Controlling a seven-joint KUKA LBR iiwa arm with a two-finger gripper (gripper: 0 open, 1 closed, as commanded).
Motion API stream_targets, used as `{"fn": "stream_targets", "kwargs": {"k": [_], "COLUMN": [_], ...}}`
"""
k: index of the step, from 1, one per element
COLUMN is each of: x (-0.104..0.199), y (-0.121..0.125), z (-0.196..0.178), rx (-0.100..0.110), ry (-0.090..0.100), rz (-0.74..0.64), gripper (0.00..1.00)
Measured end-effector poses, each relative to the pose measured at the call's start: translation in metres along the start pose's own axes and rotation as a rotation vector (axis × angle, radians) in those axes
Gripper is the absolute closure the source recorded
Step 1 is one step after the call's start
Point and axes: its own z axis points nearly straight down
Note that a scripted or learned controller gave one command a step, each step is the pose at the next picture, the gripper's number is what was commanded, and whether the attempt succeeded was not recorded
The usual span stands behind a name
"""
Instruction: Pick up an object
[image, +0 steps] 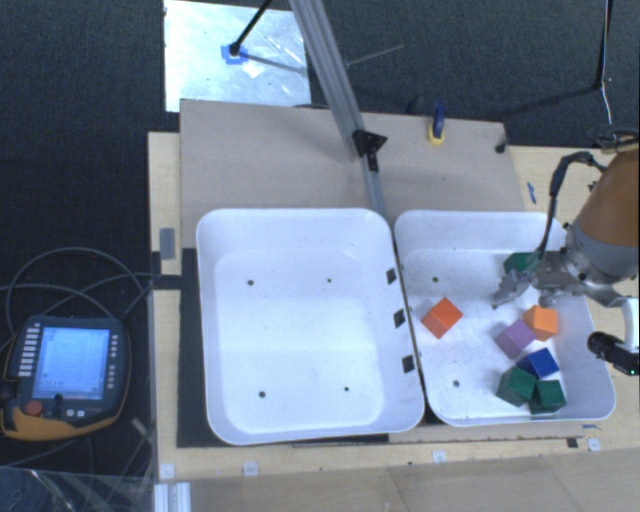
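Blocks are lying in the right bin (430, 240); any one of them is satisfying the task. An orange block (441, 317) is sitting alone toward the bin's left side, well apart from the rest. A second, smaller orange block (543, 321) is touching a purple block (515, 338) just beside it. Nearer the camera, a blue block (541, 362) is resting against a dark green block (517, 384) and another green block (548, 396). One more green block (519, 263) is lying at the far side. The left bin (215, 240) is bearing no blocks.

The gripper (515, 288) is hanging over the right half of the right bin, between the far green block and the orange-purple pair. Its state is not discernible from this view; nothing is visibly sitting between its tips.

Procedure, as judged from this layout: the arm is positioning for a descent. The smaller orange block and the purple block are the closest candidates, but contact between them is raising the risk of pushing one aside. Centring squarely over a single block, with the closing direction running across its free faces, is giving the best chance. The lone orange block is offering a cleaner grasp.
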Motion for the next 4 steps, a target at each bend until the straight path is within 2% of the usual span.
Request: {"fn": "stream_targets", "kwargs": {"k": [1, 2, 3, 4], "x": [0.0, 0.008, 0.007, 0.067], "y": [0.002, 0.001, 0.002, -0.004], "z": [-0.014, -0.074, -0.059, -0.069], "rx": [-0.007, -0.011, -0.004, -0.005], "ry": [-0.001, -0.003, -0.001, 0.002], "rz": [-0.003, -0.004, -0.002, -0.009], "gripper": [1.0, 1.0, 1.0, 1.0]}}
